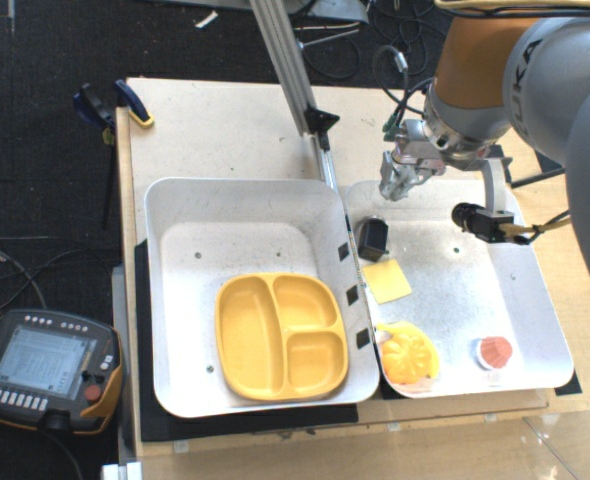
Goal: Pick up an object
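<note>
My gripper (396, 184) hangs over the back left corner of the right bin (535, 298), pointing down, with nothing visible between its fingers. Just below it lies a small black block (373, 237). A flat yellow square (387, 281) rests nearer the front beside the divider. At the bin's front edge sit a yellow-orange lumpy toy (407, 355) and a small red and white round piece (495, 351). The left bin (175, 228) holds a yellow divided plate (280, 335).
A slanted metal pole (285, 58) rises from between the bins at the back. A teach pendant (40, 368) lies off the bench at the left. A blue and yellow clamp (125, 103) grips the bench's back left corner. Cables trail behind the arm.
</note>
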Action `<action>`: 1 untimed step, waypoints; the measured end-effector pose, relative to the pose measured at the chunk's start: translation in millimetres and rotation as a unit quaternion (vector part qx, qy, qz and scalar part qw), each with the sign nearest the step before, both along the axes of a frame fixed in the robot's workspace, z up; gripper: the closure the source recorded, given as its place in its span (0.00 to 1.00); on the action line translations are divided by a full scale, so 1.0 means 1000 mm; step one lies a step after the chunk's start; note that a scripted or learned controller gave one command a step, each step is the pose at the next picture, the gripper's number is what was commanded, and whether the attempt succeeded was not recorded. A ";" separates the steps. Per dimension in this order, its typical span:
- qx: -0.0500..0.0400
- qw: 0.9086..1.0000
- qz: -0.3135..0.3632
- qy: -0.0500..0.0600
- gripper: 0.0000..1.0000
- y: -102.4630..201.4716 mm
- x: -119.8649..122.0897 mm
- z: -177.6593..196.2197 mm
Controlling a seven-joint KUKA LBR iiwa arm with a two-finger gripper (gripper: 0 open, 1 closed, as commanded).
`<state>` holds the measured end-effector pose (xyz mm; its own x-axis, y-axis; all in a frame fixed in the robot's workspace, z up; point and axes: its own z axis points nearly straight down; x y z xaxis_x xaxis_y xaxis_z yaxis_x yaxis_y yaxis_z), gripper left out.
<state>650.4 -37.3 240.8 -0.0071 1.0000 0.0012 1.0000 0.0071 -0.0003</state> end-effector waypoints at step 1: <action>0.000 1.000 0.000 0.000 1.00 0.048 -0.001 0.006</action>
<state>649.3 10.6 246.5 -0.0080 1.0000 0.0015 1.0000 0.0080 0.0005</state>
